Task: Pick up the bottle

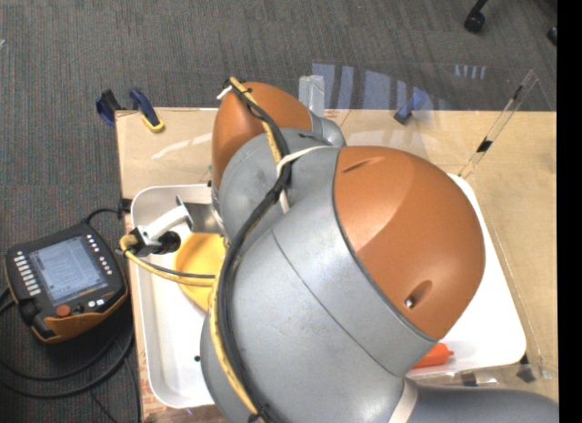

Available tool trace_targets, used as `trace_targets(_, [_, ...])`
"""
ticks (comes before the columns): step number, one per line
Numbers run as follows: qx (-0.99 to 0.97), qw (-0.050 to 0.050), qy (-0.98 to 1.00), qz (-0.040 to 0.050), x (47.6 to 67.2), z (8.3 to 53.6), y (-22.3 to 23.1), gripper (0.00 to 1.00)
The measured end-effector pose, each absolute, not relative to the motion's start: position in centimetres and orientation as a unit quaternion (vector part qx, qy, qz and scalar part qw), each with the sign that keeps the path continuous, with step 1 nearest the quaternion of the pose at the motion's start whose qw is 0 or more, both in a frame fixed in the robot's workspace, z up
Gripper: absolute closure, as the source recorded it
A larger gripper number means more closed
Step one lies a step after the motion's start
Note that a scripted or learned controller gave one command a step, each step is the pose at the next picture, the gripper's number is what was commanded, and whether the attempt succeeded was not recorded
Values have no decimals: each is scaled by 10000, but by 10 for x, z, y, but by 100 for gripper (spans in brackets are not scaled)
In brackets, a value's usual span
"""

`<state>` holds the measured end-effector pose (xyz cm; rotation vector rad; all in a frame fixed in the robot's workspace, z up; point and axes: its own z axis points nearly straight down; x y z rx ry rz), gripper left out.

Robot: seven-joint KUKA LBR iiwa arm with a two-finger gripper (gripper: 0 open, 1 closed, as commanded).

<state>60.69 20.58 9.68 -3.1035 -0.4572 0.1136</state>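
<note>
My grey and orange arm (364,266) covers most of the view and reaches over the left bin (155,339). Its wrist (250,153) hangs above that bin's far end, and the gripper lies hidden under it. A yellow rounded thing (198,265) lies in the left bin just below the wrist, half covered by the arm. I cannot tell whether it is the bottle. No thing that is clearly a bottle is visible.
A small orange thing (438,353) peeks out from under the arm in the right bin (505,321). Blue clamps (136,107) grip the bench's far left edge. A teach pendant (64,276) lies on the floor to the left.
</note>
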Motion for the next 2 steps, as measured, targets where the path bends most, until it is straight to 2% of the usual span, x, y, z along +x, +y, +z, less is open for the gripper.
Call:
trace_targets(1, [-9620,2,-2731,31,623,177,163,100])
trace_targets(2, [-9120,9,-4101,42,619,138,177,100])
